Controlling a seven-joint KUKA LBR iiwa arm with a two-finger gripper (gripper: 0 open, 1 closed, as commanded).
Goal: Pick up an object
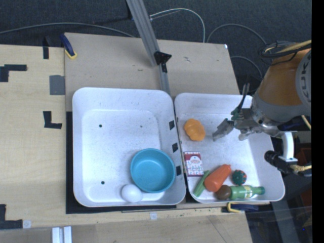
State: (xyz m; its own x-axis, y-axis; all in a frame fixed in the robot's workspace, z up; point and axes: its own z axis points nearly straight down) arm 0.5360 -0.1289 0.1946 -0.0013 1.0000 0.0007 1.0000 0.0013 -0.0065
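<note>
While the gripper (226, 129) hangs spread and unladen, the orange lump (194, 129) sits rounded nearby.

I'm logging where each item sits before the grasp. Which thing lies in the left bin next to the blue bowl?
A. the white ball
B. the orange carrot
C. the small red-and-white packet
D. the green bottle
A: the white ball rests against the blue bowl near the front of the left bin, while the carrot, green bottle and packet all lie in the right bin.
</note>
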